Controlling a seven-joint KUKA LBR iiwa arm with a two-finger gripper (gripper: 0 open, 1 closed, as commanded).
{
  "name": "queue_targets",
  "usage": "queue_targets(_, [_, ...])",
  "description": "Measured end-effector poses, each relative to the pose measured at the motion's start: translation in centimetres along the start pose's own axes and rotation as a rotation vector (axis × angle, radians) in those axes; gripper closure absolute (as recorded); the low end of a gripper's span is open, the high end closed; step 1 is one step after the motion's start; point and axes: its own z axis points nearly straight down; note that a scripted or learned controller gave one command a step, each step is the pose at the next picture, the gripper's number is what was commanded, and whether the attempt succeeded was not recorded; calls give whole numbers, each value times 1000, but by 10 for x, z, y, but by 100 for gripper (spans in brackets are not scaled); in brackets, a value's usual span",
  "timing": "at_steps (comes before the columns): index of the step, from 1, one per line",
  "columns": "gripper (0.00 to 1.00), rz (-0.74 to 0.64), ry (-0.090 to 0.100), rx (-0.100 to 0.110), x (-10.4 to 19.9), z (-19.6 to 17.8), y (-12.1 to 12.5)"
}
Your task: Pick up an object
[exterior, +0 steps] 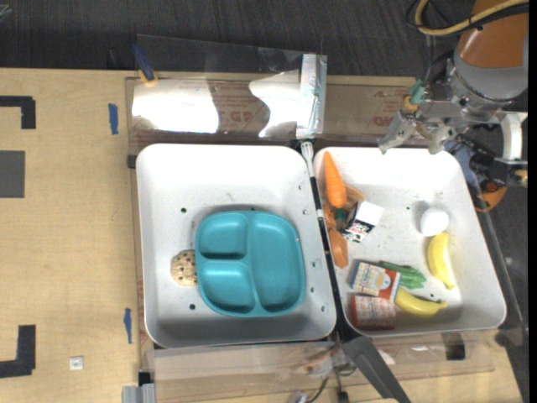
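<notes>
My gripper hangs above the far edge of the right bin, its fingers open and spread with nothing between them. Below it in that bin lie an orange carrot, a small black-and-white card, a white ball, a yellow banana, a second banana, a small colourful box and a red can. The nearest of these, the white ball, lies well in front of the gripper.
The left bin holds a teal divided tray with a speckled cookie at its left side. A shiny clear sheet stands behind the left bin. Another orange piece lies along the divider.
</notes>
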Motion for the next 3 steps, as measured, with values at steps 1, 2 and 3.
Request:
queue_targets(1, [0, 144, 0, 9, -28, 126, -57])
queue_targets(2, [100, 144, 0, 1, -27, 115, -54])
queue_targets(3, [0, 144, 1, 2, -27, 115, -54])
